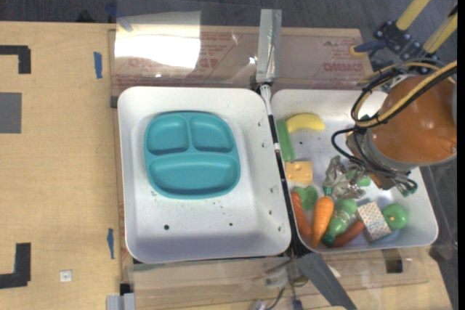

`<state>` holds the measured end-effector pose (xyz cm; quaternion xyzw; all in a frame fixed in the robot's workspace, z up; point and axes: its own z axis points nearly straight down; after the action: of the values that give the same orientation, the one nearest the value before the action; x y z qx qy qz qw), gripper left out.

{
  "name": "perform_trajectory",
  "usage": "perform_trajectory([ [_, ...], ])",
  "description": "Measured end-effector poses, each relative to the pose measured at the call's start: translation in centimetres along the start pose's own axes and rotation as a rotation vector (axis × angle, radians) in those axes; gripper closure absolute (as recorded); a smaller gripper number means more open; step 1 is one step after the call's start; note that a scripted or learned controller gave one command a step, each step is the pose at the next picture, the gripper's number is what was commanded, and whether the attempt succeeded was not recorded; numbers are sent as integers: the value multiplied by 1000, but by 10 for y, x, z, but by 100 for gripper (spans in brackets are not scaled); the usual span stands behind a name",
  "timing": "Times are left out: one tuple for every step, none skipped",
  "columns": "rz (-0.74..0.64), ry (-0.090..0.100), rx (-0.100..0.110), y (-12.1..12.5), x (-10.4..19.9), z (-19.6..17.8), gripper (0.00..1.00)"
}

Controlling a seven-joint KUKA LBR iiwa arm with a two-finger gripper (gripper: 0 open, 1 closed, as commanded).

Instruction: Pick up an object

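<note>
Camera view: you've got two white bins side by side on the worktop (58, 156). Left bin (138, 221) holds one teal divided plate (192, 155), three compartments, sitting upper-centre, nothing in it. Right bin (421, 218) holds the toy food: yellow banana (305, 123) at the far side, green piece (285, 145) along the left wall just below it, yellow cheese block (298, 172) below that, another green piece (308, 197) under the cheese, red-orange piece (299, 215) on the left wall, orange carrot (322, 217) leaning beside it, green bottle-shaped piece (343, 218) and a reddish piece (352, 233) at the near edge, speckled white block (371, 219), green round piece (395, 215) at the near right. The arm's orange band (414, 123) covers the right side of that bin. Gripper (346, 180) is down in the bin middle, just right of the cheese block and just above the carrot and green bottle-shaped piece; nothing visibly between its fingers, and you can't tell from here whether they're spread or closed. Red printing on the clear sheet (218, 54) behind the bins is too blurred to read.
</note>
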<state>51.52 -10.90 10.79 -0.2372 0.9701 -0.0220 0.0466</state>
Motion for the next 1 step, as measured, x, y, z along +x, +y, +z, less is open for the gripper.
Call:
perform_trajectory([
  [27, 3, -2, -3, 3, 1, 0],
])
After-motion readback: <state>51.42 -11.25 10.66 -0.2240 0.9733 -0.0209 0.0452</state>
